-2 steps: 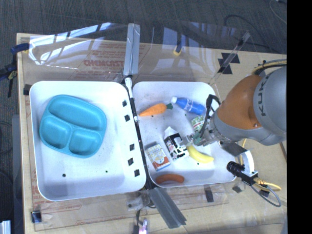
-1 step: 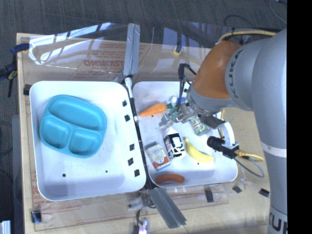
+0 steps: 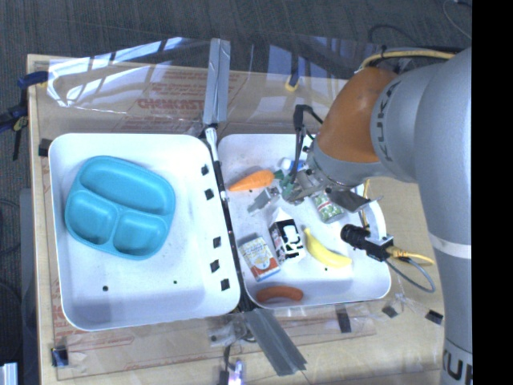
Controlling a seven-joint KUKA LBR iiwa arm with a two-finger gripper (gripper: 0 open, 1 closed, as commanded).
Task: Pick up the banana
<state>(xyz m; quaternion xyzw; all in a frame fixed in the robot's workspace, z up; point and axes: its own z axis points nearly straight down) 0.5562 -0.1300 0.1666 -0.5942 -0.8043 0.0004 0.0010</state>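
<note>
The yellow banana (image 3: 325, 250) lies in the right bin (image 3: 377, 283), near its right wall, with its stem pointing up-left. My gripper (image 3: 290, 188) hangs over the middle of that bin, up and to the left of the banana and apart from it. It sits just right of an orange carrot (image 3: 251, 181). The grey arm with its orange band covers the bin's upper right part.
A black-and-white object (image 3: 286, 239) lies right beside the banana's left end. A small carton (image 3: 259, 257) and a brown sausage (image 3: 280, 294) lie at the bin's front. A small green-labelled can (image 3: 326, 208) sits under the wrist. The left bin (image 3: 60, 295) holds a blue divided tray (image 3: 120, 207).
</note>
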